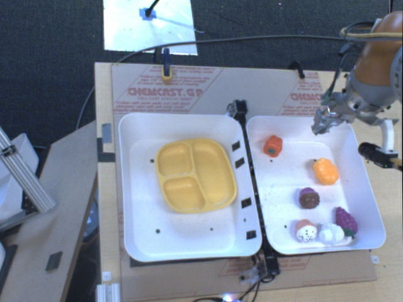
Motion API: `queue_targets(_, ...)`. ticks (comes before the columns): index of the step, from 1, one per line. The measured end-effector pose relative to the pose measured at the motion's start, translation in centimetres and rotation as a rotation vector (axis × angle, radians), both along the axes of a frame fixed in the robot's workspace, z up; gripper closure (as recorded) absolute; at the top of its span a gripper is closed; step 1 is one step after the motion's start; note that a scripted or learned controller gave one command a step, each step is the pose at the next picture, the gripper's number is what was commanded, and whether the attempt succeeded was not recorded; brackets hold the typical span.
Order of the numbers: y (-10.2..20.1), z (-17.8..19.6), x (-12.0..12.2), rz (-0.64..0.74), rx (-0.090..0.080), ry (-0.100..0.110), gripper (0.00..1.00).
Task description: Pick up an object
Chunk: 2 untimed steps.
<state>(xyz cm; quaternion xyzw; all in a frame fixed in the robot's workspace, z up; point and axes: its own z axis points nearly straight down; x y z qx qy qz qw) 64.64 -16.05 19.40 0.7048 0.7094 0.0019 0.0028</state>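
My gripper (pixel 321 124) hangs over the far right corner of the right bin (pixel 365 187), with nothing seen between its fingers. In that bin lie a small orange-red carrot-like toy (pixel 272 145), an orange pepper-like toy (pixel 325 171), a dark maroon round toy (pixel 308 198), a purple grape bunch (pixel 346 220), a white toy (pixel 330 234) and a pink-topped spotted toy (pixel 306 232). The orange-red toy is to the gripper's left and the pepper toy lies just below it.
The left bin (pixel 138 168) holds a yellow three-compartment plate (pixel 195 175). A black divider with clips (pixel 247 168) runs between the bins. Cables cross the bench behind the bins. A metal rail (pixel 25 175) sticks in from the left.
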Motion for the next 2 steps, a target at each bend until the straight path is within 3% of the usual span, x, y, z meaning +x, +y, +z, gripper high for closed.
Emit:
queue_targets(1,-0.2,6.6,0.1,0.0,-0.001,-0.002,1.0)
queue_targets(2,4.6,7.2,-1.7,0.002,0.002,0.005,1.0)
